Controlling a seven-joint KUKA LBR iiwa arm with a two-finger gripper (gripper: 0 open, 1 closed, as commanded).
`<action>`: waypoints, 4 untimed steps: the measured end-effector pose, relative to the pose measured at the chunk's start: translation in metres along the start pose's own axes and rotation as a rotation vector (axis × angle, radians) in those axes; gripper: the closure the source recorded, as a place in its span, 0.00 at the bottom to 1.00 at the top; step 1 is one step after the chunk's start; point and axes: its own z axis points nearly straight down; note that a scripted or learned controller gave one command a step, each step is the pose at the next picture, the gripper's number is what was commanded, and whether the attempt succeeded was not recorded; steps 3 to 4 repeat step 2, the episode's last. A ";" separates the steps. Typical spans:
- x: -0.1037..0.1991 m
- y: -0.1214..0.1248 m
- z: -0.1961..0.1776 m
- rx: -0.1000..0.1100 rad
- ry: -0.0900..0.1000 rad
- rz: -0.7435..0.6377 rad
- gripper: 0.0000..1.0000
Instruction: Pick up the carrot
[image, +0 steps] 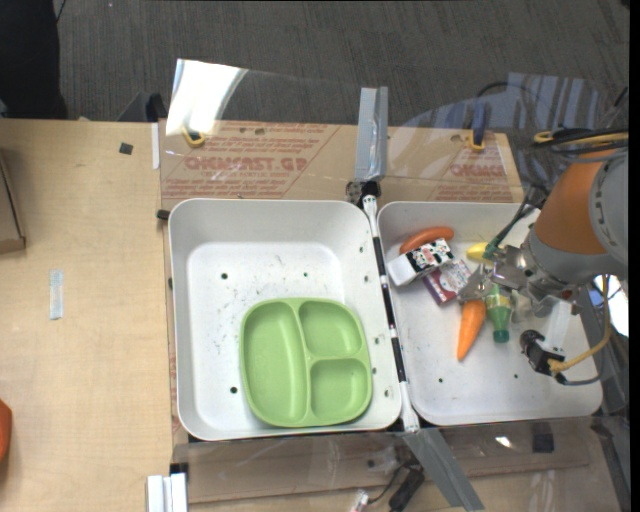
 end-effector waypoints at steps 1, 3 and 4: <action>-0.002 0.000 -0.008 0.002 -0.003 -0.001 1.00; 0.078 -0.065 -0.131 0.000 -0.005 -0.071 1.00; 0.078 -0.065 -0.131 0.000 -0.005 -0.071 1.00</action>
